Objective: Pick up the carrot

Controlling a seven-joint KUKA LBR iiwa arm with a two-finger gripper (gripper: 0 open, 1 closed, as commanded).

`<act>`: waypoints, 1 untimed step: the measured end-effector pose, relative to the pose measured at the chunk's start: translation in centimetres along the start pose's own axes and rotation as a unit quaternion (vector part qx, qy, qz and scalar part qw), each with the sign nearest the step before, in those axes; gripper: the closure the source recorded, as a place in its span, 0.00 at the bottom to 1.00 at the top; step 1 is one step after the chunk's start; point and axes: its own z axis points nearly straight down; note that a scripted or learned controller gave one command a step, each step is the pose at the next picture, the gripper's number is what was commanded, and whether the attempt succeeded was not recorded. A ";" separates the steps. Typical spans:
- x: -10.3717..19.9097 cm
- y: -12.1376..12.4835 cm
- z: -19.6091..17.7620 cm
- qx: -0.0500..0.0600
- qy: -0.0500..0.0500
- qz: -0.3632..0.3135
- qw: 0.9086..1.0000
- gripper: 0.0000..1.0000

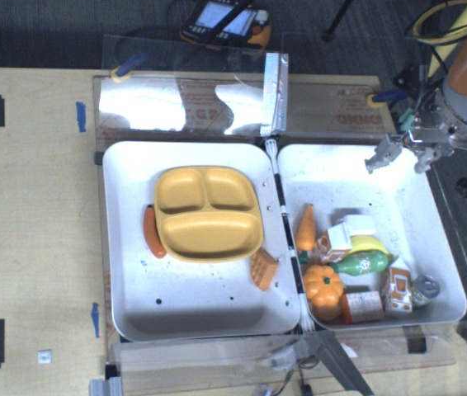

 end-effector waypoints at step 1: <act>2.1 -6.1 6.3 0.000 0.000 0.034 0.999 0.00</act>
